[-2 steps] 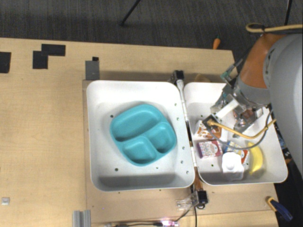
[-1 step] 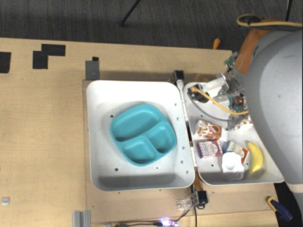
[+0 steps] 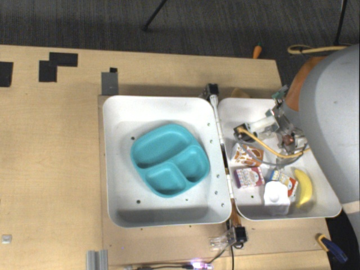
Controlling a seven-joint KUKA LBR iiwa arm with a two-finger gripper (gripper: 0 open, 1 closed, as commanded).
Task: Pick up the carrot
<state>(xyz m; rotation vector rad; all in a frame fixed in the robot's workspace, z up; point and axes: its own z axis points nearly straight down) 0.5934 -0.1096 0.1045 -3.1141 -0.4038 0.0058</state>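
My gripper (image 3: pixel 286 140) hangs low over the middle of the right bin (image 3: pixel 326 207), below the grey arm that reaches in from the right. Just left of it lies a small orange and white thing (image 3: pixel 246 155) on the bin floor. I cannot tell whether this is the carrot, as its shape is unclear. Nothing can be made out between the gripper's tips, which are lost among the wrist parts.
The right bin also holds a yellow banana (image 3: pixel 304 187) at its front right, a white carton (image 3: pixel 275 196) beside it and a purple packet (image 3: pixel 248 177). A teal divided plate (image 3: pixel 169 158) lies in the left bin (image 3: pixel 118 207).
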